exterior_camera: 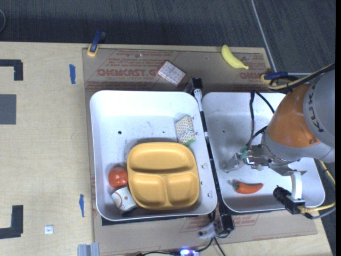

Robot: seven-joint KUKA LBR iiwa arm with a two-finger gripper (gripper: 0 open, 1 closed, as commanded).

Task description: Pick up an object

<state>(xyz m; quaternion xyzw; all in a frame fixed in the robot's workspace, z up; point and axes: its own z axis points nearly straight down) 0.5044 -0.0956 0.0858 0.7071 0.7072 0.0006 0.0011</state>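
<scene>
In the right white bin (213,143), the grey arm's gripper (234,161) hovers low near the centre; whether it is wide or narrow cannot be told. An orange chili pepper (248,187) lies just beside it at five o'clock, not held. The left bin (101,143) holds a yellow divided tray (162,175), a red tomato (118,176) at its nine o'clock, and a patterned packet (185,129) at its twelve o'clock.

looks like robotics lab, not home or kitchen. industrial arm (298,124) with orange band over plywood bench (37,143). two white bins (98,143) on printed cardboard sheet (133,68). blue tape marks (72,73) and black squares on bench, blue clamp (277,77), loose cables (261,105), grey carpet floor (160,9). toy food as props: plastic banana (233,57), chili pepper (246,186).
</scene>
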